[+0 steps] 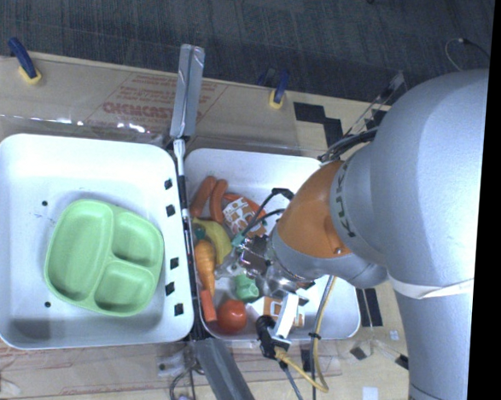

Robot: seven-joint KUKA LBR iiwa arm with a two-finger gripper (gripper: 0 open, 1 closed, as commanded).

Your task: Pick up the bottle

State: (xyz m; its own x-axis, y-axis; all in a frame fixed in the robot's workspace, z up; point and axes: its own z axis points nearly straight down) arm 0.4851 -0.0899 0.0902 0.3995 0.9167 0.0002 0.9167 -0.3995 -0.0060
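"Progress report, gripper (pixel 259 277): which step are you on?"

"The reach, by my reckoning. I'm low in the right bin (pixel 262 160), among the toy food. Whether my jaws are wide or narrow I cannot tell (my own wrist covers them)."

"And the bottle?"

"My best guess is the small green shape (pixel 246 287) just under me, between the banana (pixel 216 237) and the tomato (pixel 232 315). Nothing is visibly in my grasp."

"What does the next move call for?"

"Centring over that shape, closing on it alone, then lifting straight up without dragging its neighbours."
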